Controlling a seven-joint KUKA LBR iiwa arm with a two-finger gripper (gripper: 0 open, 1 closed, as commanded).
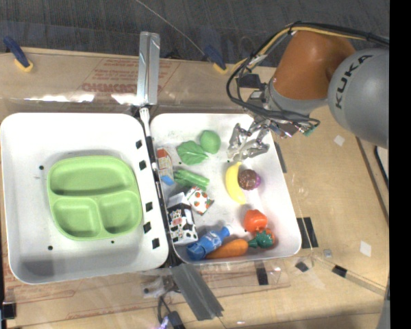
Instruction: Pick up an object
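While the arm (pixel 342 81) reaches in over the right bin (pixel 288 204), its gripper (pixel 247 143) hangs above that bin's far corner, fingers spread apart with nothing between them. Just below the fingertips lie a yellow banana (pixel 231 182) and a dark purple ball (pixel 248 179), touching each other. Beside the gripper sits a green ball (pixel 209 140) on a green leafy piece (pixel 190 152). Further below rest a red pepper (pixel 255 220), an orange carrot (pixel 227 248) and a blue bottle (pixel 207 242). Well apart, the left bin (pixel 20 149) holds a green divided tray (pixel 94 196).
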